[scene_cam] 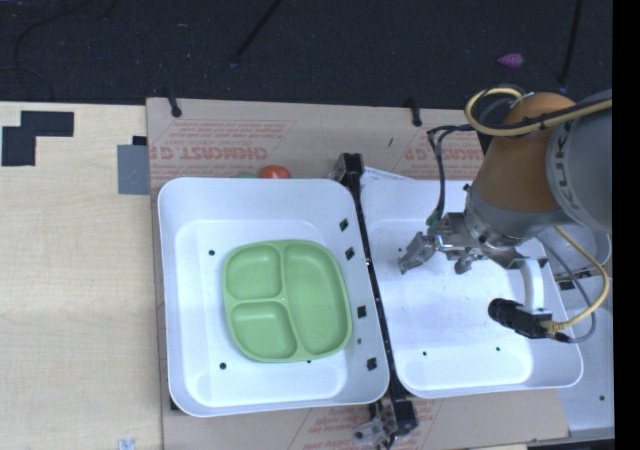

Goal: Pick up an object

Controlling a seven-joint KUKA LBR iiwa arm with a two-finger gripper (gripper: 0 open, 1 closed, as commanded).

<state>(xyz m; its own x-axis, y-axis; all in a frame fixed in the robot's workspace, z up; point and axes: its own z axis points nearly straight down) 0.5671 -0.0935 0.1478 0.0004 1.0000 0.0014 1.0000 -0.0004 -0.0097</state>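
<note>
The claw [437, 252] is hanging over the upper left part of the right-hand shallow white bin [470, 363], its metal fingers [415, 256] splayed apart with nothing between them, pointing roughly toward the black divider [362, 268] where the two bins are meeting. The grey arm with its orange band [530, 163] is reaching in from the right, trailing a yellow cable [590, 303] across the bin. The one obvious thing worth picking, a pale green plastic plate with three compartments [287, 300], is lying flat in the middle of the left-hand white bin [190, 378], well apart from the claw and across the divider. A small red-orange object [274, 173] is sitting just behind that bin's far rim on the cardboard-covered bench [250, 143]. To my eye the risk is plain: if the claw is closing where it is hovering, it is grabbing only air or bin floor. Even over the plate, a flat, low rim is giving the fingers little to bite, so it could be slipping out.
</note>
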